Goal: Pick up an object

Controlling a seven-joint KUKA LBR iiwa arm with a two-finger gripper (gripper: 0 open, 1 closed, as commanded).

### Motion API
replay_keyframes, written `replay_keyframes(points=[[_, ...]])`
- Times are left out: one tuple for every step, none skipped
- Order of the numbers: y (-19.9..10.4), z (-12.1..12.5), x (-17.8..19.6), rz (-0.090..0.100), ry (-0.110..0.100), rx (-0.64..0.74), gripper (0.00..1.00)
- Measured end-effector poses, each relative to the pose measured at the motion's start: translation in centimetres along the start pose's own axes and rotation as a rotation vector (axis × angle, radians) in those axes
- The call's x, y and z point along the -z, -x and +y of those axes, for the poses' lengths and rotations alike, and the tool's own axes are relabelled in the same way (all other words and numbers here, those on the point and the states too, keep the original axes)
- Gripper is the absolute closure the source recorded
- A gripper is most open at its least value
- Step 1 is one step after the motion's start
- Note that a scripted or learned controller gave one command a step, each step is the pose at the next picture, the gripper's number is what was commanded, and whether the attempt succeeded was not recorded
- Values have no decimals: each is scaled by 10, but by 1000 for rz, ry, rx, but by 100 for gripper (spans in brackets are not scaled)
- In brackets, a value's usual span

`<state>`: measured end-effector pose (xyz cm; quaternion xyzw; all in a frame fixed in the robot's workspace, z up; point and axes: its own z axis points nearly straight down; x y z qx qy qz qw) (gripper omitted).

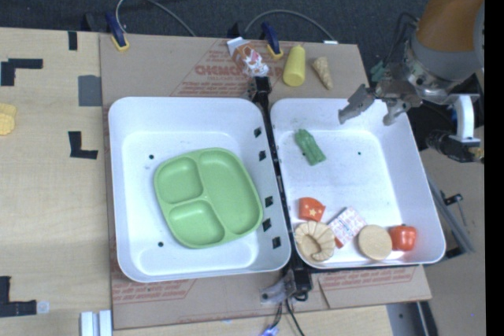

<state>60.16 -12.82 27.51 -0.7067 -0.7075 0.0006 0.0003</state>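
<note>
Now hand [370,111] spread wide, holding nothing, over right bin [421,169] rim; green object [309,146] left, apart.

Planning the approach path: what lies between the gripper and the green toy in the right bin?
In the camera view, only bare white bin floor separates the gripper from the green toy.

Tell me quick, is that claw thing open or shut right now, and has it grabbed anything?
Gripper: open, fingers spread, holding nothing, above the far edge of the right bin.
</note>
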Motion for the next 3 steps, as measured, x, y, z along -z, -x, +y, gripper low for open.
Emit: replay_keyframes(points=[[-36, 24, -100, 1, -3, 1, 0], [-26, 41, -189, -1, 3, 1, 0], [-26, 41, -179, -1, 3, 1, 100]])
